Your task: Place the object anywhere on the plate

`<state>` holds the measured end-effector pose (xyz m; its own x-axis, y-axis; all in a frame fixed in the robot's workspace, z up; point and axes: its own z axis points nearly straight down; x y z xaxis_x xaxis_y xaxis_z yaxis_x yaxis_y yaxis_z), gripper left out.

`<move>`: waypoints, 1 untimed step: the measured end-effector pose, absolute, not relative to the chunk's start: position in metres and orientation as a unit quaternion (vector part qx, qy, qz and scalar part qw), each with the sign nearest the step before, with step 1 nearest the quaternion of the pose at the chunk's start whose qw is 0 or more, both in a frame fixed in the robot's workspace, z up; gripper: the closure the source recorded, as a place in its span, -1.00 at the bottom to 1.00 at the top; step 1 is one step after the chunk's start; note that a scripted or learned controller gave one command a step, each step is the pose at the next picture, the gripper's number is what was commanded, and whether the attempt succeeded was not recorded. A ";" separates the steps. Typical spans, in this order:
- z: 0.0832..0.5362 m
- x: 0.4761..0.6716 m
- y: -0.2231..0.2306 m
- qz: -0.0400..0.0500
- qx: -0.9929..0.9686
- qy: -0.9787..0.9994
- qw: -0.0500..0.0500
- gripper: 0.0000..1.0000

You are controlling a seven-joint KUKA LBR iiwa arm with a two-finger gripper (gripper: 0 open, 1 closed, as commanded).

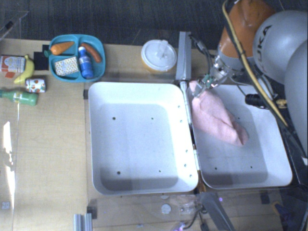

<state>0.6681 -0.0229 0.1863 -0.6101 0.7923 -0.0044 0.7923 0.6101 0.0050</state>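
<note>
A pink cloth (219, 117) lies crumpled in the right bin (255, 170), running from the bin's upper left corner toward its middle. My gripper (210, 80) hangs over the cloth's upper left end, at or just above the fabric; whether it has hold of it is hidden. The blue divided plate (97, 52) sits on the bench at the far left, beyond the left bin (139, 177). It holds a toy carrot, a sausage, a blue bottle and a cracker-like piece.
A yellow tub with a white lid (159, 55) stands behind the bins, next to a grey upright post (182, 57). Left of the plate lie a banana (26, 69), a small can (35, 85), a green bottle (19, 97) and a carton (11, 64).
</note>
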 end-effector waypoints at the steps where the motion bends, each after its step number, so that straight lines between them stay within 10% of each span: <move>1: 0.226 0.670 -0.021 0.001 0.438 0.899 0.003 1.00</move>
<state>0.6697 -0.0208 0.2257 -0.6172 0.7868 -0.0038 0.7868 0.6172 0.0050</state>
